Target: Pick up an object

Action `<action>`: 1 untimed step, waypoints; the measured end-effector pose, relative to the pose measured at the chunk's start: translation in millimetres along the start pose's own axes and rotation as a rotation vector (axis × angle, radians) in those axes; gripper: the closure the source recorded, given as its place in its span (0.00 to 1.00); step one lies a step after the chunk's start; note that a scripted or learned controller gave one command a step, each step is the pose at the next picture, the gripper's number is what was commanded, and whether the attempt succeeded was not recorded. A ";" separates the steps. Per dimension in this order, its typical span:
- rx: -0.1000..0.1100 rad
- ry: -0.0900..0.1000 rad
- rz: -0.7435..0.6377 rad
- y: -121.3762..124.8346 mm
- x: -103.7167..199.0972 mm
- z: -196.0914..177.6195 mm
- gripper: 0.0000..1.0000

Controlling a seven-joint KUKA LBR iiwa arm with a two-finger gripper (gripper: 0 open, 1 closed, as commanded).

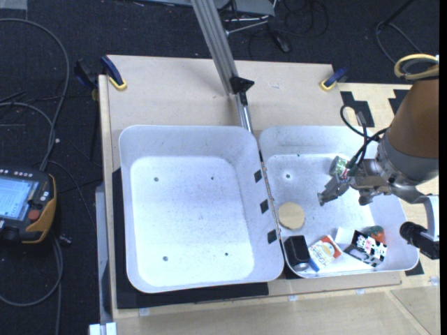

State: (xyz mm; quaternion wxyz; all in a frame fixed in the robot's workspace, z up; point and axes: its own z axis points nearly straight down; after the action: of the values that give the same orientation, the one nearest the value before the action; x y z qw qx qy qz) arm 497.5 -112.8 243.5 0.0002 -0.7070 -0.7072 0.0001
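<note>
Several small items sit in the right bin [279,145] — I favour the tan disc [292,216] (light, stiff, probably): pinch its rim. Gripper [334,190] hovers nearby; its opening I cannot tell.

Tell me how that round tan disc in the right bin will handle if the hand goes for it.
The tan disc lies flat and low on the right bin floor, so fingers would probably struggle to get under its edge. It looks thin and likely light, so a push may slide it. On edge, its round outline suggests it could roll.
</note>
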 end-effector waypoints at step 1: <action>0.000 0.000 0.000 0.3 0.1 -10.0 1.00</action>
State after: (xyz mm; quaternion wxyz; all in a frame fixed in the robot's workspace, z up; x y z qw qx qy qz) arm 497.8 -112.8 253.6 0.0000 -0.7068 -0.7074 0.0000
